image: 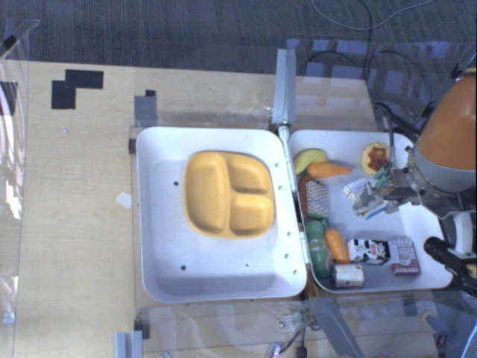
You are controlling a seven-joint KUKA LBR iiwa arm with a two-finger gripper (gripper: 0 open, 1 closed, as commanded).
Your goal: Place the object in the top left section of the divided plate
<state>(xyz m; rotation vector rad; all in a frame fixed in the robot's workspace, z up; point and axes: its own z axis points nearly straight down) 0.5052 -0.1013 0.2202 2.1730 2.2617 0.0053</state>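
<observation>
**Arm over the right bin, divided plate waiting in the left**

From the overhead camera: the yellow divided plate (227,194) sits in the middle of the left bin (164,274), one long section on its left side and two smaller ones on its right, all three bare. Over in the right bin (417,230), it's crowded. A yellow-green fruit (311,157) and an orange carrot (328,170) lie at the top left corner, a green bottle (316,243) runs along the left wall, and a second carrot (335,245) rests just beside it. A small can (347,275) lies at the bottom edge, with a black-and-white carton (370,250) and a red-and-white packet (405,256) to its right. A round yellow piece with red on it (376,156) sits near the top.

The arm (451,136) reaches in from the right, and the gripper (380,194) is down over a crinkled silvery packet (361,195) in the middle of the right bin. Whether its fingers are apart or closed on that packet, I cannot tell from this angle. The packet is well apart from the plate.
</observation>
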